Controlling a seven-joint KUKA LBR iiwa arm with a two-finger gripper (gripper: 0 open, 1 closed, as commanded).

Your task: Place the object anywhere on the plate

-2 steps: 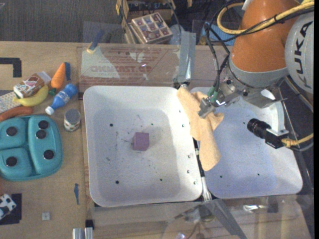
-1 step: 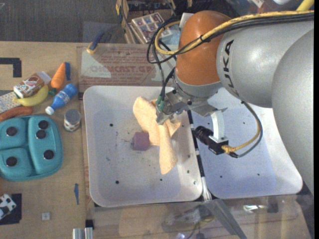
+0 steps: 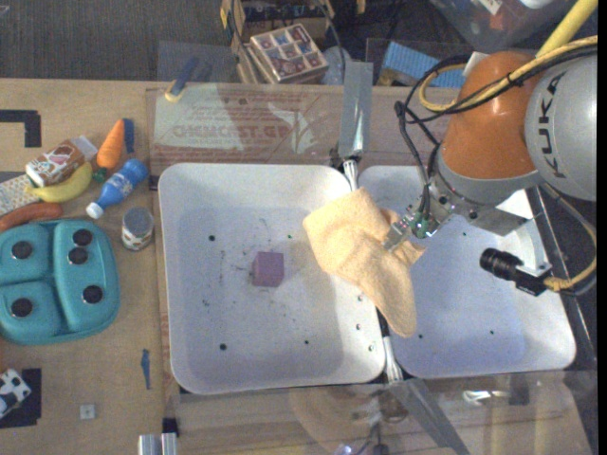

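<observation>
Yellow cloth [image 3: 365, 254] pinched in the gripper [image 3: 410, 227], draped across the seam of 2 white bins [image 3: 190, 349] on a wooden bench [image 3: 76, 112].

A small purple block [image 3: 267, 268] lies flat near the middle of the left white bin [image 3: 190, 349], left of the yellow cloth [image 3: 365, 254].

We record a wooden counter [image 3: 66, 102] bearing two white bins, left [image 3: 190, 349] and right [image 3: 545, 344], side by side. To their left lie a teal tray [image 3: 57, 278], banana [image 3: 64, 186], carrot [image 3: 113, 143], small bottle [image 3: 118, 187] and can [image 3: 137, 227].
</observation>
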